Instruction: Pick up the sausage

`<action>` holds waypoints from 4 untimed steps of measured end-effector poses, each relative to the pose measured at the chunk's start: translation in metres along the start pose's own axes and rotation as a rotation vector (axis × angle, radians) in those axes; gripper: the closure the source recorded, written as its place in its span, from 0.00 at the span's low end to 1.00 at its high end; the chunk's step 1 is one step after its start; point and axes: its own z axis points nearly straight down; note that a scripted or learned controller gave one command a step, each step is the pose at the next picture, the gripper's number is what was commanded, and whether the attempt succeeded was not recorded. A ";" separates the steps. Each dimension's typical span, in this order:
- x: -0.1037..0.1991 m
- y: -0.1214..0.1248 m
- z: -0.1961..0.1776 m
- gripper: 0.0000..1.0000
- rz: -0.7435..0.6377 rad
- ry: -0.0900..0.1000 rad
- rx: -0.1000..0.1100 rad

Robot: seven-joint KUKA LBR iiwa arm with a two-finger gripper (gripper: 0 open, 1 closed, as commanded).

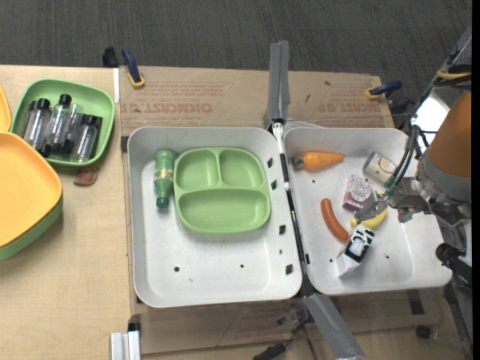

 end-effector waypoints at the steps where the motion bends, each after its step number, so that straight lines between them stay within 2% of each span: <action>1: 0.020 0.058 0.094 0.00 -0.057 0.000 -0.001; 2: 0.018 0.058 0.086 1.00 -0.050 0.000 0.000; 3: 0.018 0.058 0.085 0.00 -0.051 0.000 0.000; 4: 0.027 0.034 0.116 0.00 0.044 0.000 -0.001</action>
